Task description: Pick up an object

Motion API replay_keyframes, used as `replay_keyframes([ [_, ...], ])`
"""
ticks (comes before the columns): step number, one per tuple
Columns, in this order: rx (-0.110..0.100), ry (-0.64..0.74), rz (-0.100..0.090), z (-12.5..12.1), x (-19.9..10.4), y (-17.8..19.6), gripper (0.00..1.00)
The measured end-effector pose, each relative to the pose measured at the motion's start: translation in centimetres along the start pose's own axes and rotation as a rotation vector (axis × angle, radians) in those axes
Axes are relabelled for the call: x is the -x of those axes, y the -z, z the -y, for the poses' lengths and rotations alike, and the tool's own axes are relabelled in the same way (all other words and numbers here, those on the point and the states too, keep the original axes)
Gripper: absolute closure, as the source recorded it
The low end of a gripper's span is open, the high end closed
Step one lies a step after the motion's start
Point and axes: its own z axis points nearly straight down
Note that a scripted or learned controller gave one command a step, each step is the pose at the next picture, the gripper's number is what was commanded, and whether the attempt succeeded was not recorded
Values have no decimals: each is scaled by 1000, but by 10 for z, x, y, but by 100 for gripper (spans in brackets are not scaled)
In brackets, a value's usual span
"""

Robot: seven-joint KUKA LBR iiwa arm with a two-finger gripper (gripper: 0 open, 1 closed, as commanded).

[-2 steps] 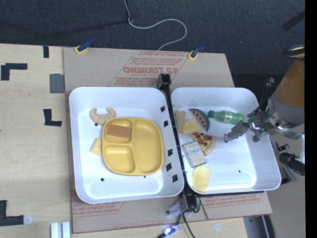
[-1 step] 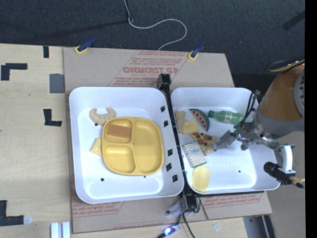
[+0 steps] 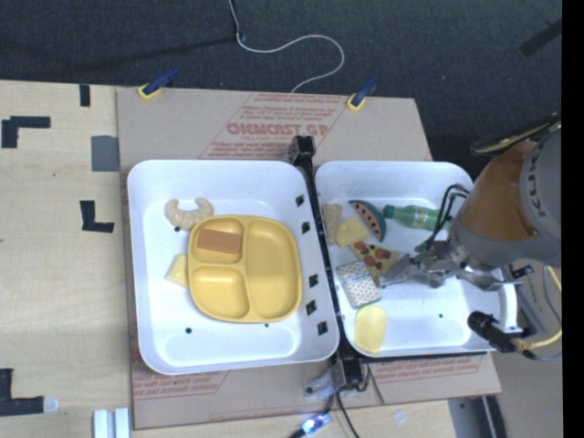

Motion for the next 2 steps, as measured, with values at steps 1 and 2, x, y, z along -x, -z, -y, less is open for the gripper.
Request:
replay_keyframes([
  [1, 0, 3, -2, -1, -1, 13, 100],
  [2, 6, 3, 2, -4, -1, 75, 100],
])
